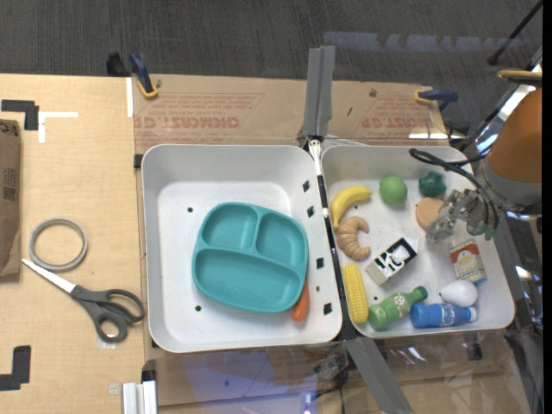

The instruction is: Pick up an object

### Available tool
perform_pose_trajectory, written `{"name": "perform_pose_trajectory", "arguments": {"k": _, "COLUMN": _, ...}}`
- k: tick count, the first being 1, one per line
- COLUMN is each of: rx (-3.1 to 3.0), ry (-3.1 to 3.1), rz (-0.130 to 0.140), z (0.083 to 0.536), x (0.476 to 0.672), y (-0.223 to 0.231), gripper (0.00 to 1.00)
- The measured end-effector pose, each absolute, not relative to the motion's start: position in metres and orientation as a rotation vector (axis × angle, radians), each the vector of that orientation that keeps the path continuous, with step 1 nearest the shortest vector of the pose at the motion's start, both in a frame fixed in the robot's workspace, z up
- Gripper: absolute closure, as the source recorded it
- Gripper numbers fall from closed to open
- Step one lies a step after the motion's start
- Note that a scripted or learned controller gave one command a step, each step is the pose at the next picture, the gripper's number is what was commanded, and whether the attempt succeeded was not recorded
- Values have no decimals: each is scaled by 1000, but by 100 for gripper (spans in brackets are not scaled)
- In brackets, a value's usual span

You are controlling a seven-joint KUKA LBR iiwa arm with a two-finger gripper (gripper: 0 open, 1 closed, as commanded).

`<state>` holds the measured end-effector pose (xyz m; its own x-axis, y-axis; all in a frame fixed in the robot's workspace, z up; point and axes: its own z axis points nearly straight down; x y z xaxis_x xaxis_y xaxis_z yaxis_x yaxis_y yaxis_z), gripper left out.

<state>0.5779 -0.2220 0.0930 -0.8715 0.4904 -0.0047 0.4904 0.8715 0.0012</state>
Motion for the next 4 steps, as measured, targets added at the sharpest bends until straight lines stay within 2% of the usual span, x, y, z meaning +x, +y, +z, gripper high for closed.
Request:
{"name": "perform_pose_trajectory", "arguments": {"k": 1, "rx": 1034, "ry": 2962, "rz": -1, "z": 93, "x": 595, "y": -196, "gripper": 0}}
{"name": "perform_pose_trajectory", "arguments": {"k": 2, "rx": 1126, "ry": 2928, "rz": 0, "z": 93, "x": 625, "y": -175, "gripper": 0}}
{"name": "perform_pose_trajectory", "arguments": {"k": 3, "rx": 1358, "ry": 2832, "rz": -1, "z": 92, "x": 630, "y": -115, "gripper": 0}}
{"name": "perform_pose_trajectory", "arguments": {"k": 4, "rx": 1520, "ry": 2745, "rz": -1, "z": 93, "x": 655, "y": -109, "gripper": 0}}
